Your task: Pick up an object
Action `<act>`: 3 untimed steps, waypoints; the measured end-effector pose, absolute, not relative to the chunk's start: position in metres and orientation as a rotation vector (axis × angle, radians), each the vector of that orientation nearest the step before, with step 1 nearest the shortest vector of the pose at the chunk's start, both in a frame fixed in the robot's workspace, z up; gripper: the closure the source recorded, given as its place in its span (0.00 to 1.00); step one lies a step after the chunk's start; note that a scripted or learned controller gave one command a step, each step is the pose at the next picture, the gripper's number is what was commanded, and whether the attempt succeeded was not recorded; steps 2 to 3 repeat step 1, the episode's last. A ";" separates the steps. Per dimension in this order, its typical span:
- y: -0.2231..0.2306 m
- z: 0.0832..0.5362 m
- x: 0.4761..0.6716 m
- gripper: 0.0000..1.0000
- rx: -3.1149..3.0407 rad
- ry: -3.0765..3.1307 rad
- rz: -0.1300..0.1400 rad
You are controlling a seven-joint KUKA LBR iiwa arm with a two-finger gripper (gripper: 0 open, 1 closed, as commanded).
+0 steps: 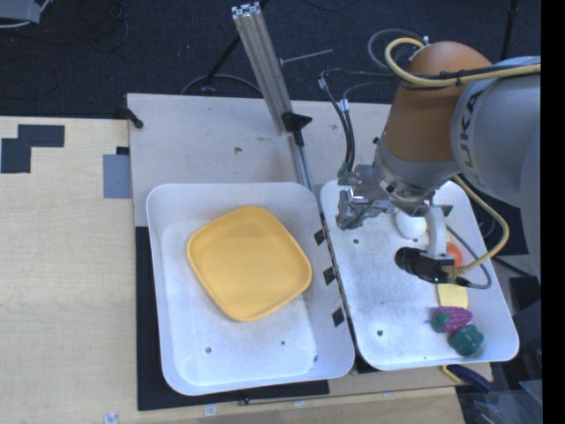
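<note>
While the arm's wrist hides most of the right bin (388, 325) toward twelve o'clock, the gripper (351, 208) shows dimly; its finger spread cannot be told.

Bright, even overhead light; soft focus, perhaps slight glare on bins (265, 374).

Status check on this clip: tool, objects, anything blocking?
Tool low over right bin, near its top-left corner. Small toys loose at that bin's right side, ungrasped. Yellow plate in left bin.
</note>
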State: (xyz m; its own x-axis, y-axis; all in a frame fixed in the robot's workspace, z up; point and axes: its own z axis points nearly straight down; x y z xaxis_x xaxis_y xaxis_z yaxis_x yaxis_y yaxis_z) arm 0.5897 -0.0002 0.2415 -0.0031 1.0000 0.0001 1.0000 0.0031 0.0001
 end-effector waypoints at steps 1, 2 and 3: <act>0.056 0.244 0.580 1.00 -2.216 -2.225 0.000; 0.056 0.244 0.580 1.00 -2.216 -2.225 0.000; 0.056 0.244 0.580 1.00 -2.216 -2.225 0.000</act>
